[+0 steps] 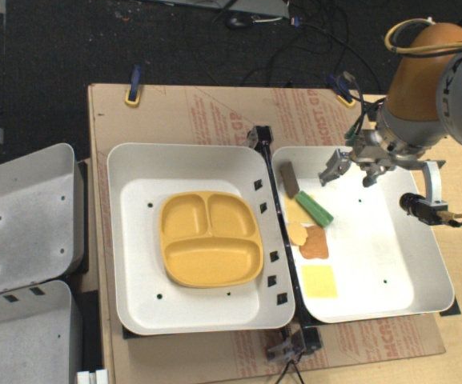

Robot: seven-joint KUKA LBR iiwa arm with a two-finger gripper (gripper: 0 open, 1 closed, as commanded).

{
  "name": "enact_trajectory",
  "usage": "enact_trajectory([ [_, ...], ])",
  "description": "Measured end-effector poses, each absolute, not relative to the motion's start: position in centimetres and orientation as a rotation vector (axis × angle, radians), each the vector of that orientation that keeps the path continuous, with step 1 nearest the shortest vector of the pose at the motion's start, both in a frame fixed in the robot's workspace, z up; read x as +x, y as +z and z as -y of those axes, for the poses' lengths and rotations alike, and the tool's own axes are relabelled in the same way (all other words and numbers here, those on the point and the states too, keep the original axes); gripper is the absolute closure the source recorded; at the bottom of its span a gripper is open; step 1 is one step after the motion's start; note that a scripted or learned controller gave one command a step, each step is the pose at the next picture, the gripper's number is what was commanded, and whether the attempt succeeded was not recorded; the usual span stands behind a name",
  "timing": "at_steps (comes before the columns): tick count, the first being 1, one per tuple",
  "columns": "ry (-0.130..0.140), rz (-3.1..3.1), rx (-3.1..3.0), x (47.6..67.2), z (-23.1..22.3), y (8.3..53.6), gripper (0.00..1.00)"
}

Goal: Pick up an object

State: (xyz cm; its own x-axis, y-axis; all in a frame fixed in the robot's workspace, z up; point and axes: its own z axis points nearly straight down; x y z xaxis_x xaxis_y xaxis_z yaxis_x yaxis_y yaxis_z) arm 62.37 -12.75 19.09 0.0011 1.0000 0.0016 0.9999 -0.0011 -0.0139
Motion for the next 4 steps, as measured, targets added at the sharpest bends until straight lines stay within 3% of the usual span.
enact_trajectory([
  [1, 0.0, 2.223, -2.22, 62.7, 12.7, 20.0, 0.0],
  [3, 0.002, 2.219, -2.22, 63.1, 11.7, 9.1, 0.0],
  [4, -0.003, 2.224, -2.223, 63.3, 11.7, 10.5, 1.0],
])
